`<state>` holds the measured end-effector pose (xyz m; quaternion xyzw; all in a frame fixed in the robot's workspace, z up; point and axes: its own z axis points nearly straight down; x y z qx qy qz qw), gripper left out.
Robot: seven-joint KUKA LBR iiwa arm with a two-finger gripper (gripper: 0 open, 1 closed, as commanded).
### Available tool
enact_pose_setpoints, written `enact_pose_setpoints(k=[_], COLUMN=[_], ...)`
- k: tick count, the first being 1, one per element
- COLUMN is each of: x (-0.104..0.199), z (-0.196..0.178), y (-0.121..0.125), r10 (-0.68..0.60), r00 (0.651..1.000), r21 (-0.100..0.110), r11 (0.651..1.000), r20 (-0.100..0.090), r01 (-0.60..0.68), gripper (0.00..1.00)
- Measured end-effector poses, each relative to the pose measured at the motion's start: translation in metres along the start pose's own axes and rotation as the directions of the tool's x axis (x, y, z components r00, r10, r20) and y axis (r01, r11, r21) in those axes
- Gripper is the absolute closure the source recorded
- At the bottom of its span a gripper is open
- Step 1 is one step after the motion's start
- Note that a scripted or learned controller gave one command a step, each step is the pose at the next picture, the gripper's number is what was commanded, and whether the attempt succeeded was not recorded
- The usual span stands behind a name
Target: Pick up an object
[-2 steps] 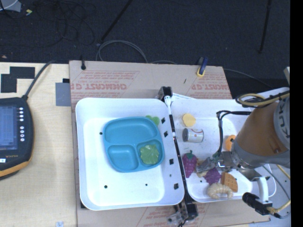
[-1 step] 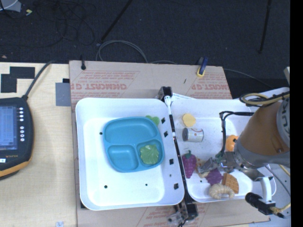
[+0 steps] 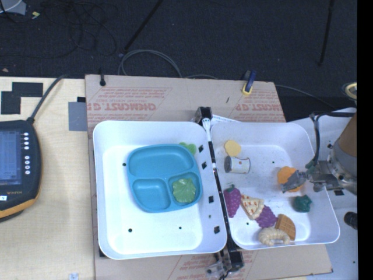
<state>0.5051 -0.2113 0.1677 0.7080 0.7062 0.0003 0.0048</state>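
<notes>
The gripper reaches into the right bin beside an orange toy, above a dark green piece. The left bin holds a blue divided tray with a green leafy toy.

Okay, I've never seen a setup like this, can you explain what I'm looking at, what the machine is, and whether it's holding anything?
One camera looks down at a slant on a bench with two shallow white bins. The left bin holds a blue divided tray with a green leafy toy in one compartment. The right bin holds small toy foods: purple grapes, a waffle-like wedge, a yellow piece, a small can, a bread-like piece and a dark green piece. The robot arm reaches in from the right; its pincer sits at an orange piece. Whether it grips that piece is unclear.
</notes>
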Motion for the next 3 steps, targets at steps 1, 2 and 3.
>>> enact_pose_setpoints(k=[1, 2, 3], x=[-0.002, 0.030, 0.028], z=[0.085, 0.081, 0.071], y=[0.056, 0.088, 0.087], r10=[-0.003, -0.006, -0.006], r00=[1.000, 1.000, 1.000], r21=[0.008, 0.007, 0.011], r11=[1.000, 1.000, 1.000], r20=[-0.006, -0.007, -0.008], r01=[0.003, 0.006, 0.006], gripper=[0.00, 0.00, 1.00])
